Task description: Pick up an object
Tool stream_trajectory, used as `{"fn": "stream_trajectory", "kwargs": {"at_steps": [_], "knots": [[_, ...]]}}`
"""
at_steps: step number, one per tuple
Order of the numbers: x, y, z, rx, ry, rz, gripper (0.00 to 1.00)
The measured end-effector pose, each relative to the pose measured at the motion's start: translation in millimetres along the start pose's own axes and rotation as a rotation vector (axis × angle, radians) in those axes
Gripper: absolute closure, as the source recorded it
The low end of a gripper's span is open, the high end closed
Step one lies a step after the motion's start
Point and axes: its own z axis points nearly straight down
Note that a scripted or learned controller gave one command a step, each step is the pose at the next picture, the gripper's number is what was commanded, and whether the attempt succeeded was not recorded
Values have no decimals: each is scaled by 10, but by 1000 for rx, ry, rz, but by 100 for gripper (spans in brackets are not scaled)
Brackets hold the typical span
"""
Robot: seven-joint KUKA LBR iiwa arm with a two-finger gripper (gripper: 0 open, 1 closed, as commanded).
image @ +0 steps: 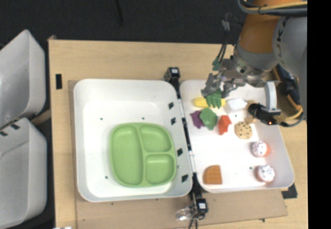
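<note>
**Reaching into the right bin over the toy cluster**

Hovering at the far side of the right bin (279, 176), the tool (216, 88) sits directly above a small green object (214, 101) beside a yellow piece (200, 102); whether its fingers are open or closed cannot be told. Nearby lie a green-and-purple toy (205, 118), a red piece (223, 124), a cookie (242, 130) and a waffle (212, 174). A green divided plate (143, 160) rests in the left bin (93, 98).

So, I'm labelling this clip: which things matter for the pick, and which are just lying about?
In play: gripper, green toy under it, yellow piece beside it.

Lying about: green divided plate, waffle, cookie, purple piece, red piece.
</note>
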Motion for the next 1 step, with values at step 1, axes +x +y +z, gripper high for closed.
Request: {"fn": "stream_trajectory", "kwargs": {"at_steps": [1], "knots": [[-23, 55, 9, -3, -2, -3, 100]]}}
